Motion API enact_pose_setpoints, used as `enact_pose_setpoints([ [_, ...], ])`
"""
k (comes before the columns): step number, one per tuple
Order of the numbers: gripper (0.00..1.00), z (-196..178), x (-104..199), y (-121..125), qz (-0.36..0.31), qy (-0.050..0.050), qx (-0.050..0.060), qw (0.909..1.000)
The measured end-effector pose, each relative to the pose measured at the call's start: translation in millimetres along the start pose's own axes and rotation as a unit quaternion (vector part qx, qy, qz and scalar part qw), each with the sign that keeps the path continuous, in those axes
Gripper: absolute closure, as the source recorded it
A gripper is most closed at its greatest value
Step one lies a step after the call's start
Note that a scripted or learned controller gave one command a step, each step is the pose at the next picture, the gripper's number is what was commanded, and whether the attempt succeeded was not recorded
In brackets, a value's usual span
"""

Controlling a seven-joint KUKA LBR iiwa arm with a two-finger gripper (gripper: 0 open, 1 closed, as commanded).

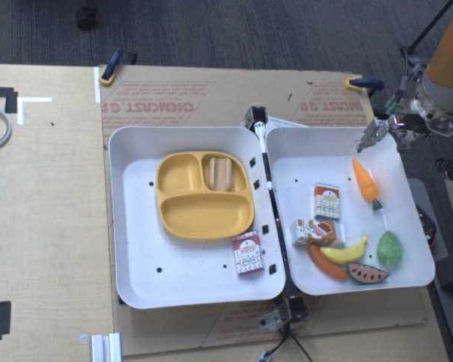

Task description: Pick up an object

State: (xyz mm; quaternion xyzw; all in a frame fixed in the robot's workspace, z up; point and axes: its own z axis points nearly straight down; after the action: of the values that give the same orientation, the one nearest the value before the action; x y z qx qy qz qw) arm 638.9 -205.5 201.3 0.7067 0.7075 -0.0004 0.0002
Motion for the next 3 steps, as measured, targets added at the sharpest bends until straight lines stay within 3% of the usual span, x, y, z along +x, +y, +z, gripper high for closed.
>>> enact_pose_setpoints([
  [1,0.00,106.6,-13.4,-12.6,-0.183,0.003,0.000,0.9831],
  [2,1.00,95.7,-14.9,-11.7,-0.183,0.000,-0.001,0.9832],
  [3,1.00,108.0,58.6,-70.1,-0.229,0.000,-0.001,0.9733],
])
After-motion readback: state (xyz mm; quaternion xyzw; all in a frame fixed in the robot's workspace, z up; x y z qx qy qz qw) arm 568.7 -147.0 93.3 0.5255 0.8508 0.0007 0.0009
